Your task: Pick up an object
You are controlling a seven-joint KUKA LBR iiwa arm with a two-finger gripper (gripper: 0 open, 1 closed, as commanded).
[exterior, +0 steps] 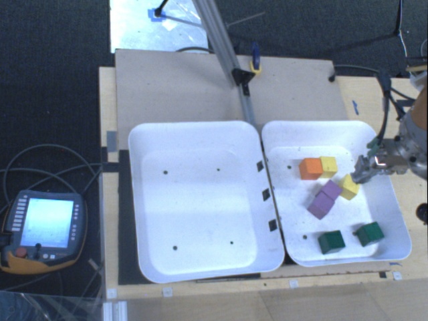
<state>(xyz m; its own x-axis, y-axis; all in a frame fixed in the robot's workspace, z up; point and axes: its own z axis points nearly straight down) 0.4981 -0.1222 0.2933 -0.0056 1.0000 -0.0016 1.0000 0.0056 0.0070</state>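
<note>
On the bench (294, 79) we saw two white bins, and the gripper (364, 169) hung over the right bin (394, 246), just beside a yellow cube (350, 187); whether it touched was unclear. That bin also held purple blocks (325, 198), an orange cube (310, 168), another yellow one (328, 166) and two green cubes (331, 241).

A pale wooden table (294, 79) on dark carpet, seen from above.

The table's top carries a lighter board, and a slanted metal pole (217, 29) crosses it from the top edge, fixed with a black clamp (242, 76) beside a small yellow and blue clip (255, 60). Dark blue-grey carpet (53, 59) surrounds the table. At the lower left a handheld control pendant (41, 231) with a lit screen lies on the carpet, its grey cables (50, 158) looping around it. A bright, shiny patch (150, 15) of floor shows at the top, beyond the table.
</note>
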